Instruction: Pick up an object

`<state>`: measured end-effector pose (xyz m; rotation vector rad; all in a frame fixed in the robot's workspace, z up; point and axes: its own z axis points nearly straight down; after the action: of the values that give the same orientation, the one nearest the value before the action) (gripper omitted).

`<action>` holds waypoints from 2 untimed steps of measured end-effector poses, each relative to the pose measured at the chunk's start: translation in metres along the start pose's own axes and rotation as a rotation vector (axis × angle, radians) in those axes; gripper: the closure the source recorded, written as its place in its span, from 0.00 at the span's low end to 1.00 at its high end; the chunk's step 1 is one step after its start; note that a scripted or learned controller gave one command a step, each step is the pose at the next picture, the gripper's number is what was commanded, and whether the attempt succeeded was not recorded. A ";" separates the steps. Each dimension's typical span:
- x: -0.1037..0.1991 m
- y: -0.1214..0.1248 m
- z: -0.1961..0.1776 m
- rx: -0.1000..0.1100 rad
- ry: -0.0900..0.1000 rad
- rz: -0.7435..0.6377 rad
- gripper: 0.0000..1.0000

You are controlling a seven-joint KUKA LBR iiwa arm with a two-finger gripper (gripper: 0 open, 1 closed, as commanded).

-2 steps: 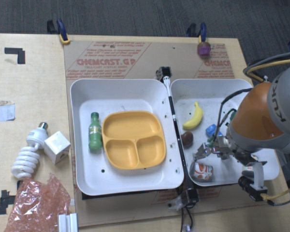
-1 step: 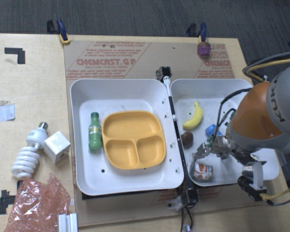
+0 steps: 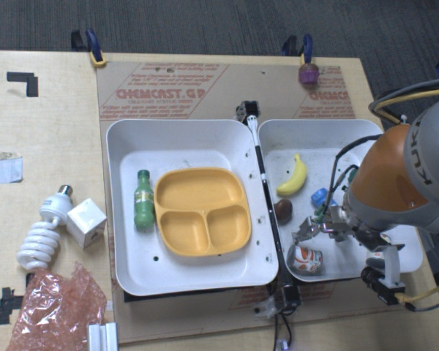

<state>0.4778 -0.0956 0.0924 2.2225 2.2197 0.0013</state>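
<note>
In the right bin (image 3: 336, 134), fingers (image 3: 304, 232), spread unclear, hover above a crumpled red-and-white can (image 3: 307, 259)

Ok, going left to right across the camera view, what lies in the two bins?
Green bottle → yellow divided tray, both in the left bin → in the right bin: brown object → banana → small can → blue object → gripper end of the arm.

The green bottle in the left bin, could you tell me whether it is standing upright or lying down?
Lying down. The green bottle rests on its side on the left bin floor, cap end pointing away from the camera, alongside the yellow divided tray.
</note>
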 end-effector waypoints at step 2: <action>0.004 0.036 0.000 0.000 0.000 -0.002 0.00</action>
<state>0.5137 -0.0919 0.0924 2.2207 2.2213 0.0007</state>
